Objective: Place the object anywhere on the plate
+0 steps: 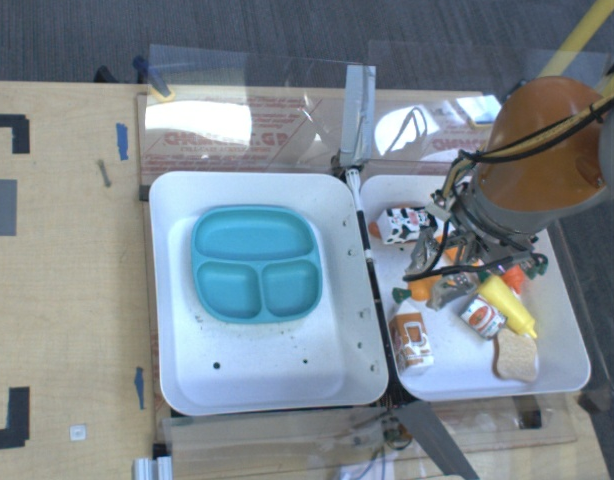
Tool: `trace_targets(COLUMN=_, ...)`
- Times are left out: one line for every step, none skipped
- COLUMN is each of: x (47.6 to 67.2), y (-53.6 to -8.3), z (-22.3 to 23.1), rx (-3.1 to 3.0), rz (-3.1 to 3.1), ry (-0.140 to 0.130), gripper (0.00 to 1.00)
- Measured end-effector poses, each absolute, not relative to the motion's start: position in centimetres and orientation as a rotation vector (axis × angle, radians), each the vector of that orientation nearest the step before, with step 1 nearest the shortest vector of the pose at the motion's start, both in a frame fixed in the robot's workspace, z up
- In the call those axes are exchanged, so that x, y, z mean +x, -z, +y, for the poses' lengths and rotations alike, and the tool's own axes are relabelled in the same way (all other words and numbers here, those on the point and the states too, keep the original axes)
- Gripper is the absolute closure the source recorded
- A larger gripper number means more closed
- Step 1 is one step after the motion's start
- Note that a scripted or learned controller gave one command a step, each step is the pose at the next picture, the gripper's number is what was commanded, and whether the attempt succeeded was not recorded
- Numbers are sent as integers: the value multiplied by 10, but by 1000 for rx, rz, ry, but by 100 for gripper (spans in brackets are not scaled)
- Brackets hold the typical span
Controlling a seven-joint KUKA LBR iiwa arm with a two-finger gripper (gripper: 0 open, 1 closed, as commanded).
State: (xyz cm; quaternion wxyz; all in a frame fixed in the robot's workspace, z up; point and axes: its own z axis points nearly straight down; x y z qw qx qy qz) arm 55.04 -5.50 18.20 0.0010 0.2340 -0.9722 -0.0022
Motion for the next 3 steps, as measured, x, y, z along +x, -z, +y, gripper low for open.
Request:
trace_targets(x=607, y=-182, z=24, rx=420, rz=-3116, ry=5, gripper=100)
trace_targets(x=629, y=-182, z=95, rx=228, rz=-3135, ry=6, gripper=100)
trace_targets(x=630, y=-183, z=92, rx=222, rz=-3137, ry=3, gripper=0)
